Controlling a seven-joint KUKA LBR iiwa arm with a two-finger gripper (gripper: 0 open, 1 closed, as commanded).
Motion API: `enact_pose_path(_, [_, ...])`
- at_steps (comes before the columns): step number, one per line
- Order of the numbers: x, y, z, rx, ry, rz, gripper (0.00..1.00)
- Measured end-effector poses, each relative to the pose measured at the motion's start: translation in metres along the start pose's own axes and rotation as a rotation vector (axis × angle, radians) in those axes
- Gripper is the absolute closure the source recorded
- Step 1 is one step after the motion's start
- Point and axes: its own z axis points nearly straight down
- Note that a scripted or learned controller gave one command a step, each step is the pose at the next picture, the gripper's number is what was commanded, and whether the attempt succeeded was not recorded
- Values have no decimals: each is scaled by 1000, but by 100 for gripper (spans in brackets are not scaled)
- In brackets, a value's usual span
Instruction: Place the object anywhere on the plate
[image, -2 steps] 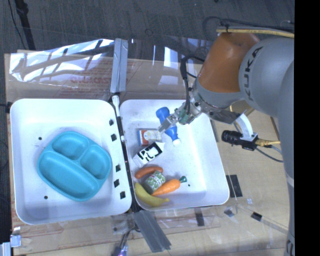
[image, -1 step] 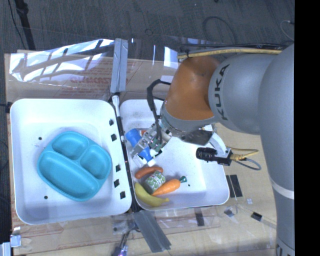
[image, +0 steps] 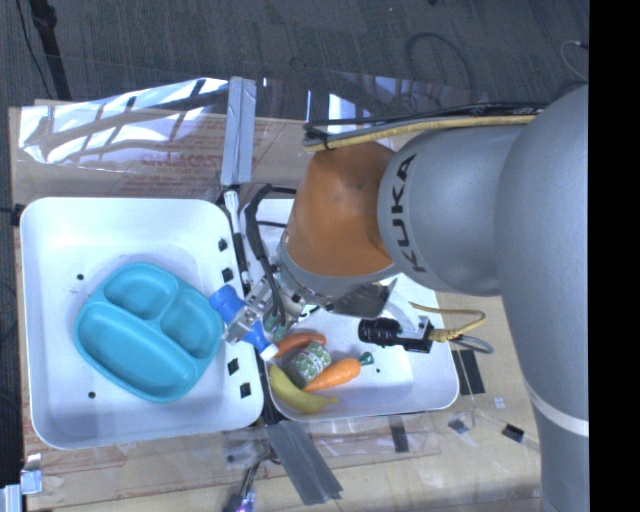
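Observation:
A blue plate (image: 150, 328) with three compartments lies in the left bin (image: 60, 240). My gripper (image: 242, 318) hangs over the divider between the two bins, just right of the plate's edge. Its two blue fingertips (image: 225, 300) stand apart, and I see no object between them, so it is open. Just right of the gripper, in the right bin (image: 430, 385), lie a yellow banana (image: 295, 394), an orange carrot (image: 335, 374), a small green-and-white can (image: 308, 359) and a red-orange piece (image: 298, 341). The arm's orange band and grey body hide most of the right bin.
A grey taped strip (image: 238, 130) runs up from the divider at the back. Black cables (image: 255, 235) loop beside the wrist. A black fitting with a yellow wire (image: 400, 332) sticks out over the right bin. The left bin's white floor surrounds the plate.

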Motion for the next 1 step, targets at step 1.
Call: enact_pose_path(1, [0, 0, 0, 0, 0, 0, 0])
